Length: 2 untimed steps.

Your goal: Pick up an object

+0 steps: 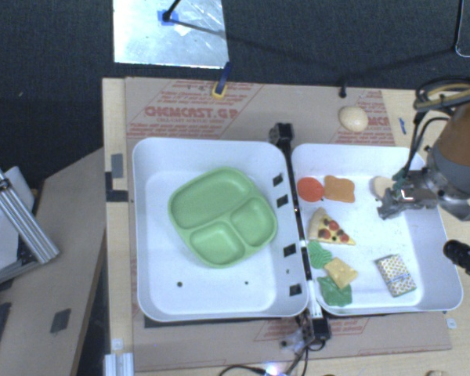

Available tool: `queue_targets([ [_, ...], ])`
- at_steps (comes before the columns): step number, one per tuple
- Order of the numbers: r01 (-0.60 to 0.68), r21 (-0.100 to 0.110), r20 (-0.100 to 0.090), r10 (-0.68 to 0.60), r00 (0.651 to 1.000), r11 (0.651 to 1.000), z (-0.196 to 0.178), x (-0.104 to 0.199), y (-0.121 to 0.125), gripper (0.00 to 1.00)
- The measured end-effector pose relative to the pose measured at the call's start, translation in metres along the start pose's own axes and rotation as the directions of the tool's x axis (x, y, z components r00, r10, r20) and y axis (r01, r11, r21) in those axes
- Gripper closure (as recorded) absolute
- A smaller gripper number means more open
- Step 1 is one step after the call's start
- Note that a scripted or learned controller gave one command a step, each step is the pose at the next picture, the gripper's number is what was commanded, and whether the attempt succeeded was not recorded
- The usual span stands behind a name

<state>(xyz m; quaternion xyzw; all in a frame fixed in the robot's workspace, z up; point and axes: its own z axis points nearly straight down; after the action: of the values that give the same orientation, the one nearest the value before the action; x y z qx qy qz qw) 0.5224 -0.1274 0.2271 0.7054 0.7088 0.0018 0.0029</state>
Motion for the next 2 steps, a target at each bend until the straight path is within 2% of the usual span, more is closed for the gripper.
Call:
queue_targets([
  [1,0.005,0.005,-0.004,-0.005,1.000,1.000,0.010,0.053,-0.001,1.00],
  [2,0.006,0.004,-0.004,-0.006,1.000,1.000,-0.003,0.107,-0.006,1.00],
])
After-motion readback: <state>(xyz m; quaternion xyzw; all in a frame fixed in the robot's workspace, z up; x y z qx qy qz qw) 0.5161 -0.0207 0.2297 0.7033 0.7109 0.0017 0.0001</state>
